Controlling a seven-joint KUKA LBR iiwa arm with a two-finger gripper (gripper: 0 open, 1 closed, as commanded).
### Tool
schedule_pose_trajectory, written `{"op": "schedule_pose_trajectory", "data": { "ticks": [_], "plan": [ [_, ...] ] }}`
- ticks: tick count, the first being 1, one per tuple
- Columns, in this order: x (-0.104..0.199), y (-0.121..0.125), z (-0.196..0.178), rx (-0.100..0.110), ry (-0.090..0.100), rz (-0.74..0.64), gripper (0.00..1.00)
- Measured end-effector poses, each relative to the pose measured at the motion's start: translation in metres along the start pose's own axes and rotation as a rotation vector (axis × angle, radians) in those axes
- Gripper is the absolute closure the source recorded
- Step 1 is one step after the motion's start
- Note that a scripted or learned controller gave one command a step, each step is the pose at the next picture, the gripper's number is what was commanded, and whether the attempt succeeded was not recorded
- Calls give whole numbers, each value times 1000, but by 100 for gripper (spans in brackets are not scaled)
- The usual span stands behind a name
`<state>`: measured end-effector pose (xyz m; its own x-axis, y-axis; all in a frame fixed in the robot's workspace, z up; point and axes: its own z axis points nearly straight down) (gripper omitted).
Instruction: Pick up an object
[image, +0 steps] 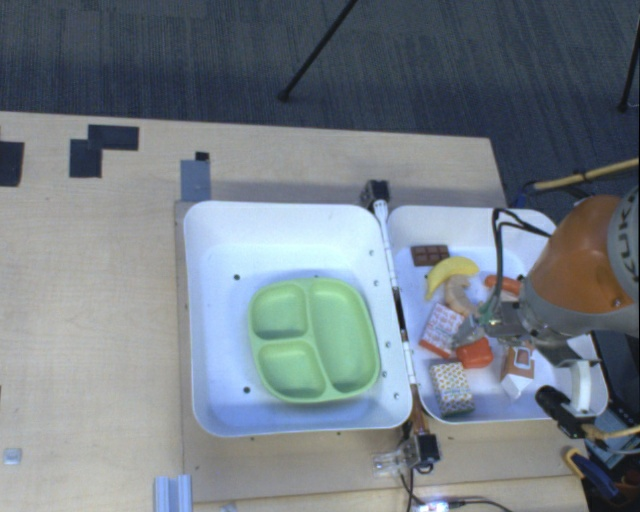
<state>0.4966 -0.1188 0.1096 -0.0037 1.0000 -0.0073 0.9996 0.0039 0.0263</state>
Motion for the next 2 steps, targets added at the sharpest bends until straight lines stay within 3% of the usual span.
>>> {"op": "schedule_pose_trajectory", "data": {
  "ticks": [1,2],
  "plan": [
    [0,3,-12,-8,-2,-2,100],
    [0,3,-12,-8,-2,-2,0]
  ]
}}
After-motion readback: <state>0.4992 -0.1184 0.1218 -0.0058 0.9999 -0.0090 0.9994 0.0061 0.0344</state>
